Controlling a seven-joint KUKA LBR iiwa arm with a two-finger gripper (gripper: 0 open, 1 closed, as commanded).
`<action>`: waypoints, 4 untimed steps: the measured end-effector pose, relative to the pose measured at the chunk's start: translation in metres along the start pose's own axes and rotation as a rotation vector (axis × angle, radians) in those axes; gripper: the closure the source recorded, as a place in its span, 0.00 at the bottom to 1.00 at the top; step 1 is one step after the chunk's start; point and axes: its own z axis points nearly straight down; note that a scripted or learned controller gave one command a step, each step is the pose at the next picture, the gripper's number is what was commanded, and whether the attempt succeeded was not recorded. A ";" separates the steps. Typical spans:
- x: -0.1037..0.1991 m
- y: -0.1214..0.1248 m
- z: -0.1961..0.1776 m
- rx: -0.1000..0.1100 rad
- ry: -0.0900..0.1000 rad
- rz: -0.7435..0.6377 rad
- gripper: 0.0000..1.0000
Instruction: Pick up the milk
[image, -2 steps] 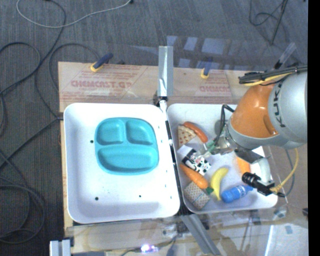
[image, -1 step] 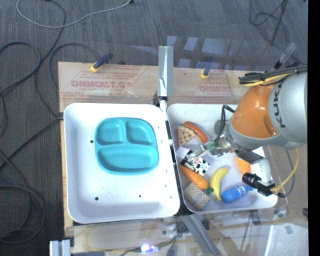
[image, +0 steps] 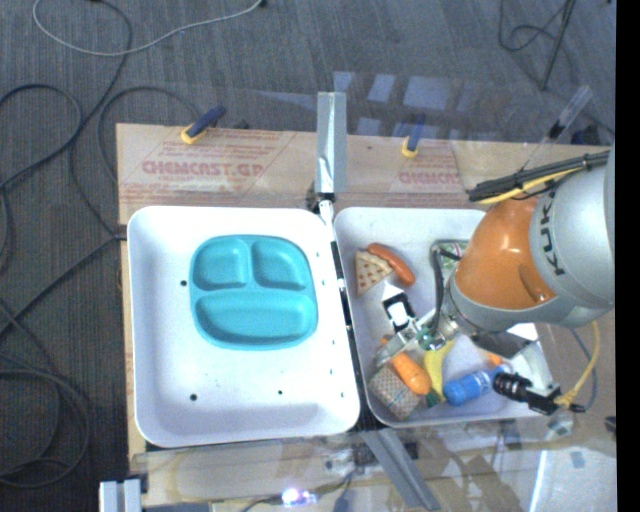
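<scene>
The milk (image: 397, 308) is a small white carton with a black mark, lying in the right bin (image: 352, 330) near its left-centre. My gripper (image: 425, 335) hangs low in that bin, just right of and below the milk, over a pile of toy food. Whether it touches the carton is unclear from this angle. The grey and orange arm (image: 520, 265) covers the right half of the bin.
A hot dog (image: 392, 262) and a waffle wedge (image: 371, 270) lie at the bin's back left. A carrot (image: 410, 372), banana (image: 436, 366), blue bottle (image: 467, 387) and brown cracker (image: 392, 392) crowd the front. The left bin (image: 160, 400) holds a blue divided plate (image: 255, 290).
</scene>
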 end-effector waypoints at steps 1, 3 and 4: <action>-0.001 0.001 -0.010 -0.002 0.000 0.003 1.00; 0.015 0.105 -0.092 0.018 0.007 -0.023 0.00; -0.058 0.081 -0.041 0.022 0.005 0.049 0.00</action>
